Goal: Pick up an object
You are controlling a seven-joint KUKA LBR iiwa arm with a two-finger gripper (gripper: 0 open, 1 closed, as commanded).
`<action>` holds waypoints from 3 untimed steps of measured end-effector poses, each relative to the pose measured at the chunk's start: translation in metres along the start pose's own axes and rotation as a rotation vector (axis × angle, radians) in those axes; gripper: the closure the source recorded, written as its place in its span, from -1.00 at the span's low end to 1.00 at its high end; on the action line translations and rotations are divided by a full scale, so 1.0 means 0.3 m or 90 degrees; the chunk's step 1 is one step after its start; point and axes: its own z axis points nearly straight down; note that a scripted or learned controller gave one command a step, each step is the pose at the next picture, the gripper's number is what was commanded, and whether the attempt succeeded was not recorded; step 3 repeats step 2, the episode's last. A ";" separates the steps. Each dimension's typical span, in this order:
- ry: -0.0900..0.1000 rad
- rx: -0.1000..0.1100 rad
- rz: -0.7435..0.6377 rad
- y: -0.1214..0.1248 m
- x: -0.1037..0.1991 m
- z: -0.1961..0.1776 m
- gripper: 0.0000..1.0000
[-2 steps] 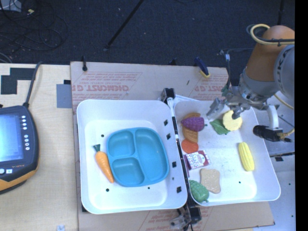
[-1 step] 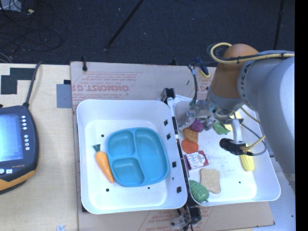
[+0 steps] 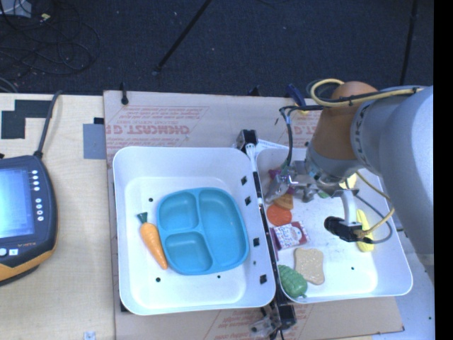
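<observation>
Reaching arm (image 3: 368, 129): enters from right, wrist bent down over right bin (image 3: 389, 275)
Jaws (image 3: 287, 183): low near bin's left wall, spread or closed cannot tell
Objects: orange piece (image 3: 278, 214), red packet (image 3: 290, 235), tan slice (image 3: 309, 265), green item (image 3: 292, 280) just below jaws
Left bin (image 3: 134, 190): blue tray (image 3: 200, 231), carrot (image 3: 153, 242)
Table (image 3: 74, 261): light wood, pendant (image 3: 21, 214) at left

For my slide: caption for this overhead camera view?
Gripper hovers over right bin of toy food; blue tray and carrot lie in left bin.
</observation>
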 end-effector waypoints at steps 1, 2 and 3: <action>0.001 0.002 0.000 0.002 0.001 -0.032 1.00; 0.001 -0.005 -0.004 -0.136 0.223 -0.356 1.00; 0.001 -0.005 -0.004 -0.136 0.223 -0.356 1.00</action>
